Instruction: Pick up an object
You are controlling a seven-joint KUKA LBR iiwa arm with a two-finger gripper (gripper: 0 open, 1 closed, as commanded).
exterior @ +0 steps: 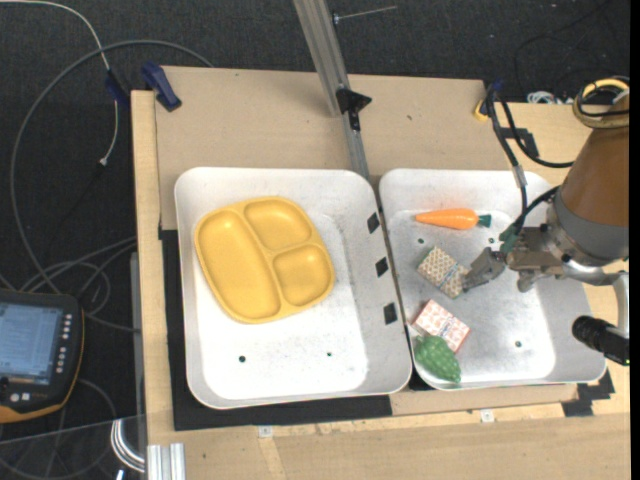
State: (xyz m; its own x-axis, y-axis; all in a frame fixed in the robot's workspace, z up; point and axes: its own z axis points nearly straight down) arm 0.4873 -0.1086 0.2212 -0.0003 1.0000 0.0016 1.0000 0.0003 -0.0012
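We see two white bins side by side on the bench. The left bin (200,348) holds a yellow tray (263,258) with three compartments, lying flat and taking up most of the far half. The right bin (520,353) holds the small things we could pick: a carrot (447,219) lying on its side toward the far edge, a tan patterned block (440,270) near the middle, a red-and-white checked block (441,324) nearer to us, and a green leafy piece (438,358) at the near left corner, touching or just beside the checked block.

The arm (600,198) reaches in from the right, and the gripper (487,268) sits low over the right bin, its tip just beside the tan block on that block's right. Whether the fingers are apart or together we cannot tell from this angle; nothing is visibly between them, so we judge that nothing is held yet.

The tan block is the nearest candidate. It looks like a small, light, stiff toy block, tilted rather than square to the bin, so we would close across its two flat sides and match the wrist to its angle. Being light, it may slide on the smooth bin floor if one finger touches first. The carrot is probably hard plastic, rounded and slippery; we would take it across the thick middle. The green piece lies close to the bin wall, which leaves little room for a finger.
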